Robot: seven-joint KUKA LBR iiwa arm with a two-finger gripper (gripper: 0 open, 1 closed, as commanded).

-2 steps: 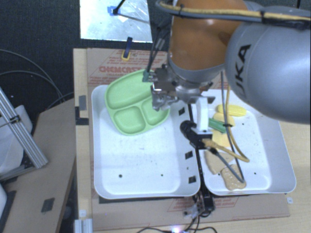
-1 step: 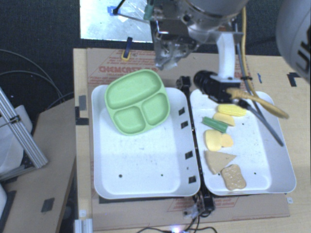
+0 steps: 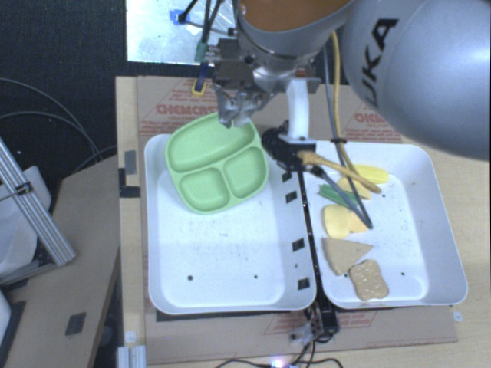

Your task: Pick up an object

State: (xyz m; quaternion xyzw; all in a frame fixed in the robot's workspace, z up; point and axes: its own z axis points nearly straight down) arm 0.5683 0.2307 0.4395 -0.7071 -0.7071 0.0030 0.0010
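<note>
Green divided plate | left bin | pincer at far rim

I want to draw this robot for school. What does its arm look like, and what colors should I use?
Use grey for the big, rounded arm, with dark "KUKA" letters on its side. Add a wide orange band near the wrist. Below it sits a silvery metal gripper. A yellow cable and some dark ones hang beside the arm.
</note>
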